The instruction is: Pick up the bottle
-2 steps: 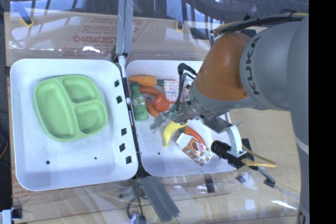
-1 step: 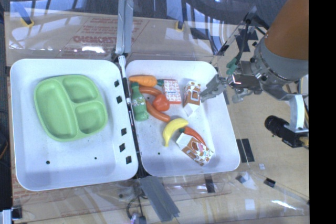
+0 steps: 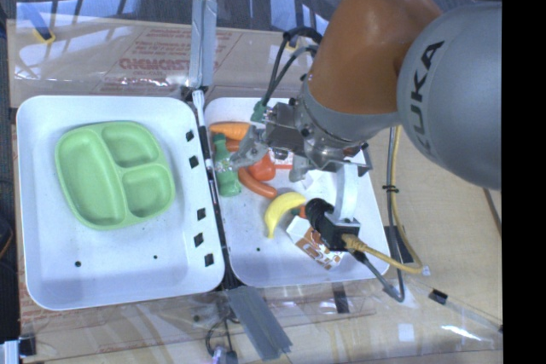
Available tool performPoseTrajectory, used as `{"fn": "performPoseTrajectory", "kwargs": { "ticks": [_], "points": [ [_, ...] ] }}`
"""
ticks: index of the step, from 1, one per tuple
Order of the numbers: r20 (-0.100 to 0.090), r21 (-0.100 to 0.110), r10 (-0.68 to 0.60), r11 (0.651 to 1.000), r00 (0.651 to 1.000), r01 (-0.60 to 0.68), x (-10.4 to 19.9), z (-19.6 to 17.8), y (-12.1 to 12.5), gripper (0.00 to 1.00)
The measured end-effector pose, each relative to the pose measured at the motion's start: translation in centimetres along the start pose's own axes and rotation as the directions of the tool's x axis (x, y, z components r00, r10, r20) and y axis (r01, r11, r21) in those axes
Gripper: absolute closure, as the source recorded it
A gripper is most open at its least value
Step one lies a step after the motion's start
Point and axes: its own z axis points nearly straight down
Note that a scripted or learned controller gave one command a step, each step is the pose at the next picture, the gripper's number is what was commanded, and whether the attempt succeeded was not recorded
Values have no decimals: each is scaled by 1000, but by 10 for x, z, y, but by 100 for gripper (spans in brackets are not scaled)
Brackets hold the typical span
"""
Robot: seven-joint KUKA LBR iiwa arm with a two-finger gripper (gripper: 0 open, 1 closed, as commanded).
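While the arm reaches in from the right and hangs low over the right bin, its gripper sits above the bin's upper left part, among the toy food there; whether it is clenched or released cannot be told from this slant. A green bottle lies at the bin's left wall, just beside the gripper, on its left and slightly nearer the camera, and it is not seen between any gripping parts. An orange carrot lies just behind the bottle, and another orange piece lies just right of it, partly under the wrist. A yellow banana lies near the bin's middle, with a small printed packet beside it. On the desk, the left bin holds a green divided plate, well apart from the bottle.
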Motion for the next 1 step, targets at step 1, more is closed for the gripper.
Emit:
{"fn": "performPoseTrajectory", "kwargs": {
  "ticks": [1],
  "points": [
    [2,3,-96,995,995,96,32,140,10,0]
  ]
}}
